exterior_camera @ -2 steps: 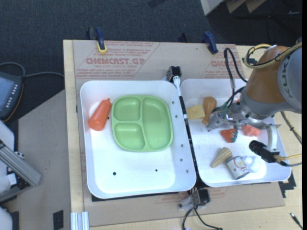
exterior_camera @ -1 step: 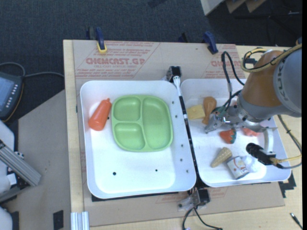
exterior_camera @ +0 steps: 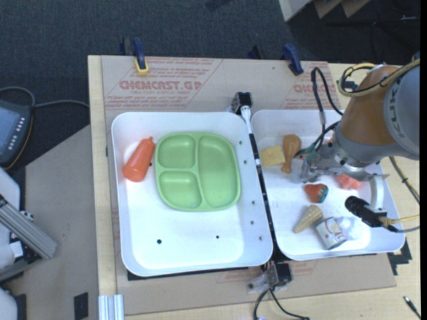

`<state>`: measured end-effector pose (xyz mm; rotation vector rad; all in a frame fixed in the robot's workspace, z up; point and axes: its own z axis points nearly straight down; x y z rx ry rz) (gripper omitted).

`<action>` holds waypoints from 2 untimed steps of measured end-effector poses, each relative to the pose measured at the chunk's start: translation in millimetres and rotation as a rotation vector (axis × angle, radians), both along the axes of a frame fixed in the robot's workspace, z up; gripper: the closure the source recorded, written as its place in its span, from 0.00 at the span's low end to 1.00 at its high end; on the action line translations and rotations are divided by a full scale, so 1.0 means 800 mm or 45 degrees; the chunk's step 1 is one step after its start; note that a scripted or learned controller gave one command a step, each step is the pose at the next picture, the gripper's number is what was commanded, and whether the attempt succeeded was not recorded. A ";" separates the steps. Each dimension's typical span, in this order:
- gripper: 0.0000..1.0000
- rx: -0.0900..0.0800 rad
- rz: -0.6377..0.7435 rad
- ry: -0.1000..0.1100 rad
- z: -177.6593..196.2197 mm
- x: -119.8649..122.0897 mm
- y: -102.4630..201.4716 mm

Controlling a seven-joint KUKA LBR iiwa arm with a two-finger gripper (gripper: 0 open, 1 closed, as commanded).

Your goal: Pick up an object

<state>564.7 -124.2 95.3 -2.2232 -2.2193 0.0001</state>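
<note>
In the left bin (exterior_camera: 133, 245) I see an orange toy bottle (exterior_camera: 139, 159) just left of a green divided plate (exterior_camera: 198, 171), with bare floor nearer me. Across the divider, the right bin (exterior_camera: 293, 245) is crowded: a yellow wedge (exterior_camera: 272, 156), a drumstick (exterior_camera: 290, 150), a strawberry (exterior_camera: 317, 192), an ice-cream cone (exterior_camera: 308, 218), a small can (exterior_camera: 334, 231). My gripper (exterior_camera: 319, 167) hangs just beyond the strawberry; I cannot tell its finger state.
</note>
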 end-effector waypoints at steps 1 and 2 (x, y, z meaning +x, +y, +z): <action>1.00 -0.003 0.003 -0.010 0.079 0.007 -0.004; 1.00 -0.002 0.004 -0.008 0.134 0.010 0.002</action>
